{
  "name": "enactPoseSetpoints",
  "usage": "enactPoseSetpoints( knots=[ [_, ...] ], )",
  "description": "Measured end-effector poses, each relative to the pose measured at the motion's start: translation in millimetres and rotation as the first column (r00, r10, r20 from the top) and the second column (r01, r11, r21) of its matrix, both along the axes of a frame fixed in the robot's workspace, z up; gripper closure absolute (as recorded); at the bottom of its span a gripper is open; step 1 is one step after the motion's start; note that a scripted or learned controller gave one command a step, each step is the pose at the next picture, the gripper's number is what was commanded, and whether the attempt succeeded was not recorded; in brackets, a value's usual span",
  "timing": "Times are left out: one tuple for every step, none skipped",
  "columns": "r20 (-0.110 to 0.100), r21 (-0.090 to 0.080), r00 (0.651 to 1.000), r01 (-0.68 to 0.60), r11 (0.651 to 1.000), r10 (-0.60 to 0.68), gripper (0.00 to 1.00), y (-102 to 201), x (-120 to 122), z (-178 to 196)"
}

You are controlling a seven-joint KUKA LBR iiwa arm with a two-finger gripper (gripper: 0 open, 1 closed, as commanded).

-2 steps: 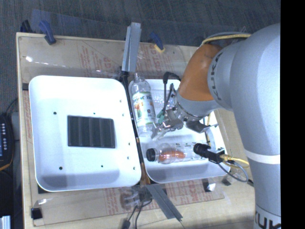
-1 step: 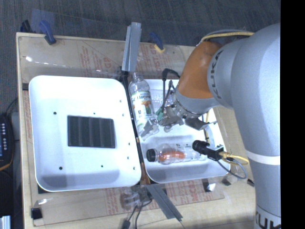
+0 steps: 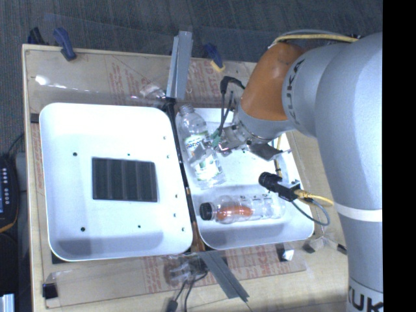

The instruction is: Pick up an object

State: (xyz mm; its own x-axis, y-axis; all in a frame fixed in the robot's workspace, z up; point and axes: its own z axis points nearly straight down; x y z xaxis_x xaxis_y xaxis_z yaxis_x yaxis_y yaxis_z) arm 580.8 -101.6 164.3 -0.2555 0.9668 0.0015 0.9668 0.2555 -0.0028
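Two clear plastic bottles lie in the right bin [image 3: 247, 239]. One clear bottle [image 3: 198, 145] with a green-and-white label lies along the bin's left wall, cap toward the back. The other bottle [image 3: 237, 210], with a black cap and orange label, lies on its side near the front wall. My gripper [image 3: 221, 142] reaches down over the right bin, right beside the labelled part of the first bottle. The orange-banded wrist hides most of the fingers.
The left bin [image 3: 58, 142] has a dark ribbed rectangle [image 3: 123, 179] on its floor. A grey metal bar [image 3: 179, 64] stands at the back between the bins. Blue clamps [image 3: 65, 44] hold the bench's back edge. A black cable fitting [image 3: 276, 186] hangs over the right bin.
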Motion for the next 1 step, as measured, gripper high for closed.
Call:
enactPoseSetpoints(
  knots=[
    [0.015, -0.003, 0.999, 0.05, 0.999, -0.05, 0.0, -44.3, 9.6, -64.0]
  ],
)
